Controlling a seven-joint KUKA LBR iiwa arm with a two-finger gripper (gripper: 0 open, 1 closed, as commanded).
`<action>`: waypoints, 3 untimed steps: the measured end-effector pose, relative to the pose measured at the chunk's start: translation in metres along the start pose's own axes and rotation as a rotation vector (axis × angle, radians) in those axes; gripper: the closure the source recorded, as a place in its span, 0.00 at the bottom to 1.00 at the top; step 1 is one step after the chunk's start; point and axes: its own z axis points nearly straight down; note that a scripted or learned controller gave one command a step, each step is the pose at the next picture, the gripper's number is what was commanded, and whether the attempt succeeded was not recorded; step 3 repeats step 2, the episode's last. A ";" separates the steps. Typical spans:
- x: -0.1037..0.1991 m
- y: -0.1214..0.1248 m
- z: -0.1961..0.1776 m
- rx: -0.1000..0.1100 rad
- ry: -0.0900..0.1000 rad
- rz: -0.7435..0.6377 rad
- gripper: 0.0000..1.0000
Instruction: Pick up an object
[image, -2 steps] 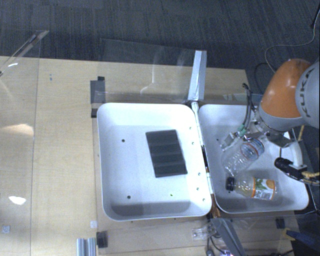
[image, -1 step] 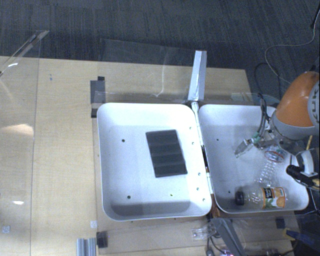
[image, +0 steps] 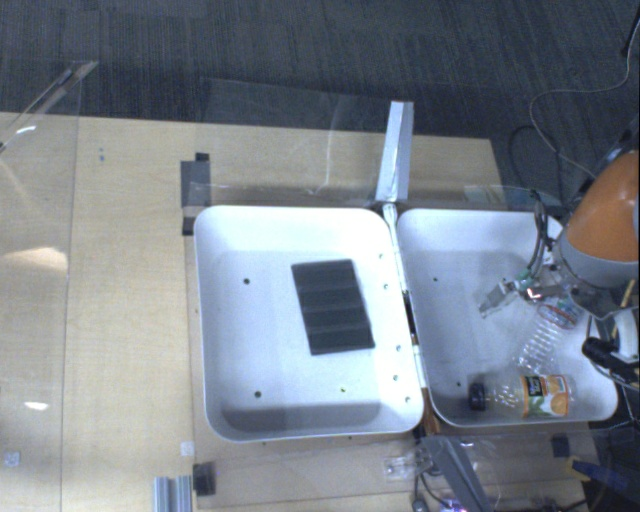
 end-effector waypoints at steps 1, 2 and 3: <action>-0.002 -0.057 -0.023 0.011 -0.012 0.074 0.00; 0.000 -0.072 0.014 0.010 -0.013 0.068 0.00; 0.000 -0.072 0.014 0.010 -0.013 0.068 0.00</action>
